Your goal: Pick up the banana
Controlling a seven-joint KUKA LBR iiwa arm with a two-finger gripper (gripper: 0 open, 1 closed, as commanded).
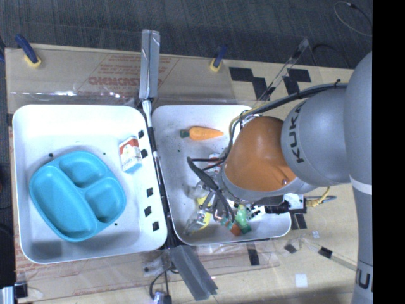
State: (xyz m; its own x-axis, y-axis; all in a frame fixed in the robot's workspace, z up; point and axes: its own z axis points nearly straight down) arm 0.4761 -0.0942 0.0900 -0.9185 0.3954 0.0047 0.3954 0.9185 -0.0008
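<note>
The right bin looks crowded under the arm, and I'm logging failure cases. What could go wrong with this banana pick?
1. The gripper is low among clutter; the yellow piece, possibly the banana, lies against a green item, so a wrong grab seems possible.
2. The arm's orange band hides much of the right bin, so a miss may go unseen.

Grey KUKA arm with orange band, black cables.

Dark ribbed carpet ran across the top of the frame. Below it sat the tan bench, blue clamps gripping its upper edge, black-and-white markers at upper right.
</note>
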